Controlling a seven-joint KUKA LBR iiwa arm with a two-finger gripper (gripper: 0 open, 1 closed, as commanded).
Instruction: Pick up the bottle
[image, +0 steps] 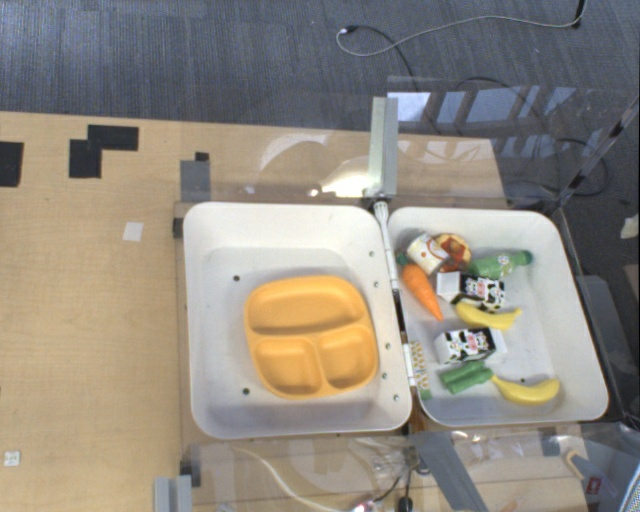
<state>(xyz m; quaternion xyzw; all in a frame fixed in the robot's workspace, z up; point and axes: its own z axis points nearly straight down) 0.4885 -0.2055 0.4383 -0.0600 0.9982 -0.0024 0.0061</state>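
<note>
A green bottle (499, 264) lies on its side near the back of the right bin (565, 310), its cap end pointing right. It rests just above a cow-print carton (481, 290) and to the right of a small round can (433, 251). A second green piece (464, 378) lies near the front of the same bin, beside a banana.
The right bin also holds an orange carrot (422, 290), two bananas (490, 317) (526, 389) and a second cow-print carton (466, 345). The left bin (215, 330) carries an orange divided tray (310, 335). A metal post (384, 150) stands behind the bins.
</note>
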